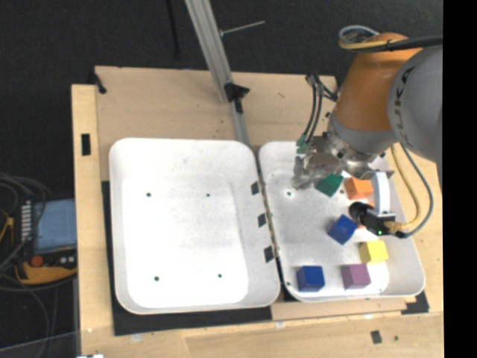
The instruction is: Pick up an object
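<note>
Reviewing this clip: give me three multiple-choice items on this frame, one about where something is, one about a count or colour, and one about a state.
1. Which bin holds the blocks?
A. The left bin
B. The right bin
C. Both bins

2. How many blue blocks lie in that bin?
A. None
B. Two
C. Four

3. Where is the gripper?
A. Low over the right bin's far end
B. Over the left bin
C. Off the bench

Answers:
1 B: every block lies in the right bin.
2 B: one blue block sits near the front rim, another blue block farther back.
3 A: the gripper hangs beside the green block.
</note>
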